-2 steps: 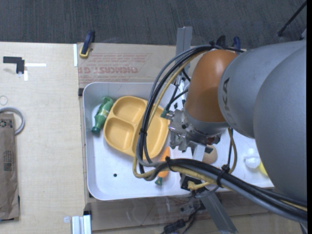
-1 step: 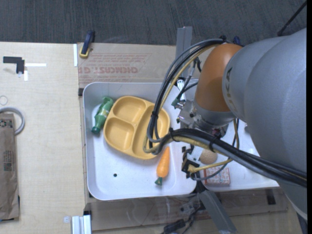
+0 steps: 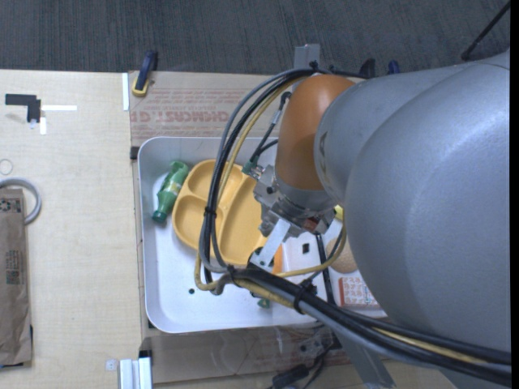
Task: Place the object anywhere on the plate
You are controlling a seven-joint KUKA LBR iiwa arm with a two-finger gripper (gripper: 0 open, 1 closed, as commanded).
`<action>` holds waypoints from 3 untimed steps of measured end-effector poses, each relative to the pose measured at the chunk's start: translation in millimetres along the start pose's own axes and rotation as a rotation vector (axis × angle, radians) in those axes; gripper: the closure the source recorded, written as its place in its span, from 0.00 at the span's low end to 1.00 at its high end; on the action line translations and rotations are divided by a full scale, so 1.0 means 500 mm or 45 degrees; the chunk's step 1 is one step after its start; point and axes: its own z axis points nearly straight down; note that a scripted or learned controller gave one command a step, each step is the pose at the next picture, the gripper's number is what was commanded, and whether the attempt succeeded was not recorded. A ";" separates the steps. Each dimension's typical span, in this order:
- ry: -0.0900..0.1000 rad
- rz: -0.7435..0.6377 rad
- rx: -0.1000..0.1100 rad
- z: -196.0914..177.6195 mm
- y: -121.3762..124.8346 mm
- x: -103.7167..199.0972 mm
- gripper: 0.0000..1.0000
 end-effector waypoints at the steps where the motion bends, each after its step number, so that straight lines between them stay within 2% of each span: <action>1: 0.000 0.001 0.000 0.000 0.000 0.000 0.00; 2: 0.000 -0.066 0.000 0.189 -0.153 0.098 0.00; 3: -0.007 -0.062 0.003 0.173 -0.151 0.093 1.00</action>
